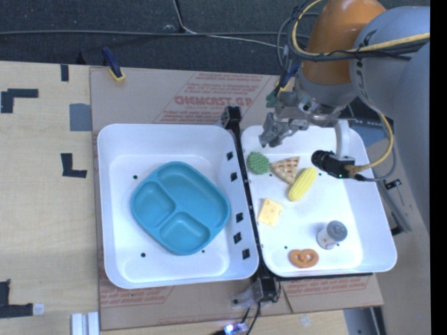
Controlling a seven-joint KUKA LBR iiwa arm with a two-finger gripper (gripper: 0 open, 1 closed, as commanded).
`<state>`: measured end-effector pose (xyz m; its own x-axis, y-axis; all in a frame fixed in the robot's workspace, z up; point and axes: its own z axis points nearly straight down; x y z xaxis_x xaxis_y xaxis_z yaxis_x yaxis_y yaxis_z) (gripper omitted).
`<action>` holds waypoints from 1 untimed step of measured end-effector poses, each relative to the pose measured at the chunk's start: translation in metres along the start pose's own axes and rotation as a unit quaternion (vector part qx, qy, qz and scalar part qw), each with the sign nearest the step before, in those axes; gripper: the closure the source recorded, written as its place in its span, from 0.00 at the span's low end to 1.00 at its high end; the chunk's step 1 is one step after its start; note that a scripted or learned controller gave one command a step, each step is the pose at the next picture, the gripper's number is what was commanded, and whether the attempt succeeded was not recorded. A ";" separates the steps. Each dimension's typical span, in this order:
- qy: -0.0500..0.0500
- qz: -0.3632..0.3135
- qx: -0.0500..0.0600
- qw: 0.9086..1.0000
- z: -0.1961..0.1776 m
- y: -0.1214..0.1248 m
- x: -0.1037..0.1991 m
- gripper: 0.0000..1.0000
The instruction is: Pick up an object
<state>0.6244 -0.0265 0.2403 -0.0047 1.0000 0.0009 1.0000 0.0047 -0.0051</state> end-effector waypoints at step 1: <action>0.000 -0.001 0.000 1.000 0.007 -0.019 0.056 1.00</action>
<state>0.6056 0.0293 0.2332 -0.0062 1.0000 0.0013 1.0000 0.0062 -0.0052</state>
